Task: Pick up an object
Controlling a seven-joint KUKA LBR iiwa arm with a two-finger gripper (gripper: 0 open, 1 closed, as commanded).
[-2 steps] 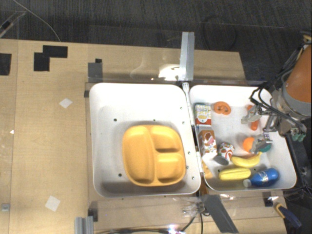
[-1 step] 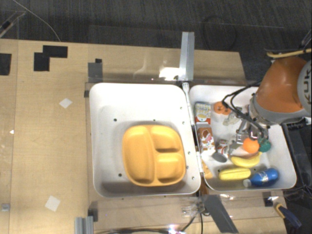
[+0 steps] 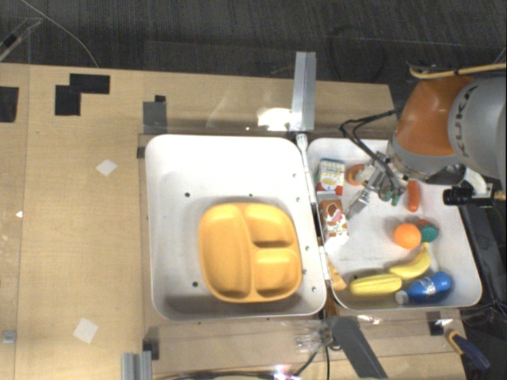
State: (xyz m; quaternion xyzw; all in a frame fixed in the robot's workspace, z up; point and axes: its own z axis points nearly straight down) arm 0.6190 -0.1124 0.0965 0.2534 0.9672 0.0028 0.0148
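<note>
At the right of the frame, the gripper [image 3: 366,194] hangs low in the right bin [image 3: 474,279], jaws apart with nothing between them. An orange ball [image 3: 407,235] and banana [image 3: 413,264] lie lower right of it.

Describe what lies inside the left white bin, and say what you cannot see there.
The left bin holds one yellow divided tray, lying flat with its three compartments facing up. Bare white floor surrounds it. Whatever lies beneath the tray is covered.
</note>
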